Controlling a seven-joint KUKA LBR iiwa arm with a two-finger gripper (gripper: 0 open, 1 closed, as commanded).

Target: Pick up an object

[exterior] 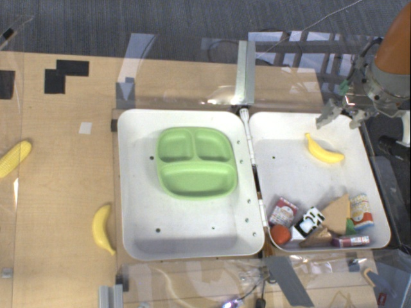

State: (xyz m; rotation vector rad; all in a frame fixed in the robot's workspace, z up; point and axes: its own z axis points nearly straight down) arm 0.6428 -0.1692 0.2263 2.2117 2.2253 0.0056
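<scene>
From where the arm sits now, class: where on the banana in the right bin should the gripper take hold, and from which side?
Grip the banana across its thick middle, coming straight down from above. It lies flat and alone on the right bin floor, curved, running from upper left to lower right, so the fingers should probably close across that line. The gripper is open just above it.

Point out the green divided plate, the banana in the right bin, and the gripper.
green divided plate [195,160]: camera view, middle divider ridge.
banana in the right bin [323,151]: camera view, mid-curve.
gripper [340,113]: camera view, midway between fingertips.
</scene>
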